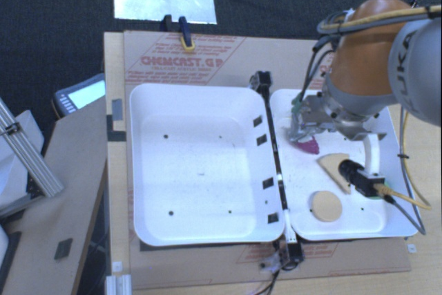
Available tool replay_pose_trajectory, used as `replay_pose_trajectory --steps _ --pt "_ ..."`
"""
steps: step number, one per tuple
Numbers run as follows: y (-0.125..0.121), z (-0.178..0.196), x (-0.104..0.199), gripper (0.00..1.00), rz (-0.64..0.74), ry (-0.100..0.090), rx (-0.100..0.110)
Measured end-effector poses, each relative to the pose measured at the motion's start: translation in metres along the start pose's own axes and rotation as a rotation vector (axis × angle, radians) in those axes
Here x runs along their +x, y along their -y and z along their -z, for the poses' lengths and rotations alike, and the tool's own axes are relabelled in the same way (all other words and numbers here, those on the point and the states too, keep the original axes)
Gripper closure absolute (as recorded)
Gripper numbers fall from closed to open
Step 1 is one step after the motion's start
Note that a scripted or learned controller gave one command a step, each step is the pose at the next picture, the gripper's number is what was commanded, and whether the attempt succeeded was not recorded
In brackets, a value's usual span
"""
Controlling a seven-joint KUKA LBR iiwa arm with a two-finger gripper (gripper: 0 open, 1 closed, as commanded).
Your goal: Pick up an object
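Note:
My gripper reaches down into the right bin near its left wall. A small magenta object lies on the bin floor right at the gripper's tip, partly hidden by it; I cannot tell whether they touch. A tan wedge-shaped piece lies just to the right of the magenta object. A tan round disc rests near the bin's front edge.
The left bin sits beside the right one, with a black-clipped divider rim between them. The arm's orange and grey body hangs over the back right of the right bin. Cardboard underlies both bins.

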State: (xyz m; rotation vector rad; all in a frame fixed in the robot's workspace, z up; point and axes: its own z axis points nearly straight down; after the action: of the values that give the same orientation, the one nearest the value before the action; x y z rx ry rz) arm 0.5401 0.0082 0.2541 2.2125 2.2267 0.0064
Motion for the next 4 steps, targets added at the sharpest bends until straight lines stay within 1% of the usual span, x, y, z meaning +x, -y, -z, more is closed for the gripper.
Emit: replay_pose_trajectory --steps 1,2,3,4 --pt "-0.006 0.085 0.056 1.0 0.004 -0.002 -0.005" --pt "0.013 0.239 0.103 1.0 0.004 -0.006 -0.015" --pt "-0.034 0.238 0.167 1.0 0.002 -0.001 -0.001" --pt "-0.088 0.283 0.229 1.0 0.002 -0.003 -0.006"
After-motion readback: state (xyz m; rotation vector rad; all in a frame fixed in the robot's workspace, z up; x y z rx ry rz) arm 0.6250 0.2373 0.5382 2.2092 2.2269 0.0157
